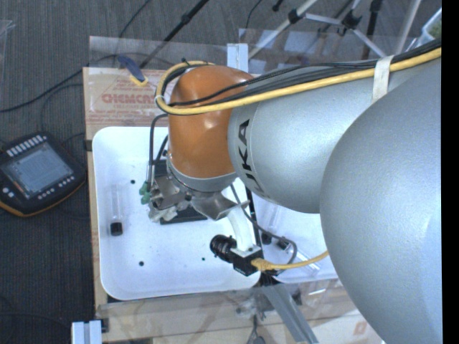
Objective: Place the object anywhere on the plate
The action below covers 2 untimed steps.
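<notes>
From here the grey metal pincer (159,206) could well come down wide of its target, closing on nothing or knocking things aside. I can't tell whether it is open or gripping anything. It hangs low over the shallow white plastic bin (125,153). To its left in that bin, apart from it, a small black block (115,228), likely the object, lies near a slim clear tube (116,201).

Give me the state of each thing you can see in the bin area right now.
Arm: reaching in over the white bin, covering much of it.
Gripper: low over the bin's middle; grip can't be judged.
White bin: flat on the bench, dotted with dark specks.
Small dark object: lying loose on the bin floor, left of the gripper, apart from it.
Handheld controller: on the floor, screen facing up.
</notes>
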Motion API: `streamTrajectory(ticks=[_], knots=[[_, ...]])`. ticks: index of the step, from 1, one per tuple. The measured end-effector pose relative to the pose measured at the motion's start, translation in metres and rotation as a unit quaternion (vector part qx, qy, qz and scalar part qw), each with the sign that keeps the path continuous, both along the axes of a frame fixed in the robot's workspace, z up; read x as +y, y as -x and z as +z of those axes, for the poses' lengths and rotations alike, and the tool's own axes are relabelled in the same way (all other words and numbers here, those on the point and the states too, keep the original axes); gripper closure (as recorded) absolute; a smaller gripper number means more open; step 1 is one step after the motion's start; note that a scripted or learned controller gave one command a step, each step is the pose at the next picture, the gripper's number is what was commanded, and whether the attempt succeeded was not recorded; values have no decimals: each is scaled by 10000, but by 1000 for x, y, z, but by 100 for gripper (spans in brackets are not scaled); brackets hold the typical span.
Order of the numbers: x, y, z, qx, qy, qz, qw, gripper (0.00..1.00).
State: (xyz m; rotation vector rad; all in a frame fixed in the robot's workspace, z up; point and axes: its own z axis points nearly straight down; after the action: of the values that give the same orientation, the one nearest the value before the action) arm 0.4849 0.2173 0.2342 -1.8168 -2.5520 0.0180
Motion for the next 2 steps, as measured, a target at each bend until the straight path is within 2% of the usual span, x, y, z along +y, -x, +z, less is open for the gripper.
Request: streamTrajectory(ticks=[1,2], knots=[[0,0,0,1,0,1,10000,0],[-1,-1,8,14,5,-15,10000,100]])
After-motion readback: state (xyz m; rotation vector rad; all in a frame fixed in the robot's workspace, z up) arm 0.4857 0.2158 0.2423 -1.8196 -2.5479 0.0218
